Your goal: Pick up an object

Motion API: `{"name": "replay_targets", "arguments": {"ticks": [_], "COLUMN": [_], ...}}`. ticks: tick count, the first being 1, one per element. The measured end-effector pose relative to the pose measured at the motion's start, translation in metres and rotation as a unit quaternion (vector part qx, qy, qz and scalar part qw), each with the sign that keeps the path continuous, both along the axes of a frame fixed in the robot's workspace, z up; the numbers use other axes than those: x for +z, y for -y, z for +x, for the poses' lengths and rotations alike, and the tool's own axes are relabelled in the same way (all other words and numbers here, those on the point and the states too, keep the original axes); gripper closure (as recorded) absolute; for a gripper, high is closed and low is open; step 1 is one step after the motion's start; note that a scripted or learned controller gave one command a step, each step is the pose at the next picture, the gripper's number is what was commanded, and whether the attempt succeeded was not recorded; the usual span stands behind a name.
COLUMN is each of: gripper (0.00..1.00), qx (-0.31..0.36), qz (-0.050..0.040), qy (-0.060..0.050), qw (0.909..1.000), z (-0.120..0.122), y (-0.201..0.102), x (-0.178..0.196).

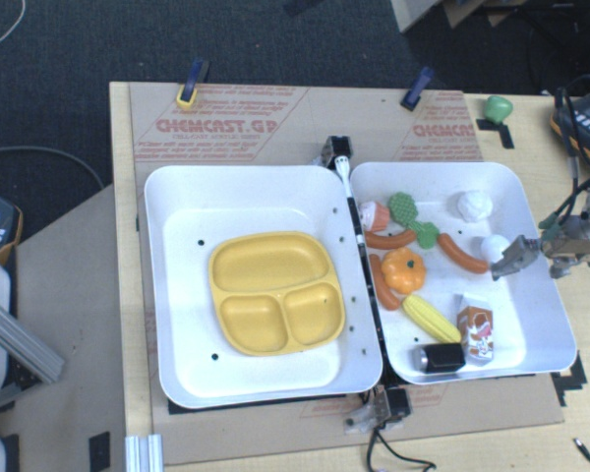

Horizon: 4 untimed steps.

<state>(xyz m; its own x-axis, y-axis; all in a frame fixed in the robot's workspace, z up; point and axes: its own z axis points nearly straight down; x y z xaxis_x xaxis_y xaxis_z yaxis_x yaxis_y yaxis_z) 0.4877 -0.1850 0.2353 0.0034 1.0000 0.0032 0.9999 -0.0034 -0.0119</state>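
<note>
Since the gripper [511, 260] sits low at the right bin's [546, 337] right side, just beside the sausage [462, 253], you should centre over it before closing; whether the jaws are spread, I cannot tell.

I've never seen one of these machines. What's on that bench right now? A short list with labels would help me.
left bin: holds a yellow divided plate
right bin: toy food, among it an orange pumpkin, a corn cob, two sausages, broccoli, a white ball
also in right bin: a black can and a small brown carton
gripper: at the right bin's right side, beside one sausage, nothing seen held
</note>
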Motion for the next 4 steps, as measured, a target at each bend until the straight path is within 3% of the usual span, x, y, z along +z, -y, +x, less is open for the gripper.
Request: {"name": "replay_targets", "arguments": {"ticks": [1, 3, 4], "gripper": [0.00, 0.00, 0.00], "qx": [0.002, 0.001, 0.001], "qz": [-0.0016, 0.0000, 0.0001], "qy": [0.006, 0.003, 0.003], "qw": [1.0000, 1.0000, 1.0000], "z": [0.003, -0.006, -0.013], "y": [0.000, 0.002, 0.000], "x": [0.006, -0.082, -0.144]}}
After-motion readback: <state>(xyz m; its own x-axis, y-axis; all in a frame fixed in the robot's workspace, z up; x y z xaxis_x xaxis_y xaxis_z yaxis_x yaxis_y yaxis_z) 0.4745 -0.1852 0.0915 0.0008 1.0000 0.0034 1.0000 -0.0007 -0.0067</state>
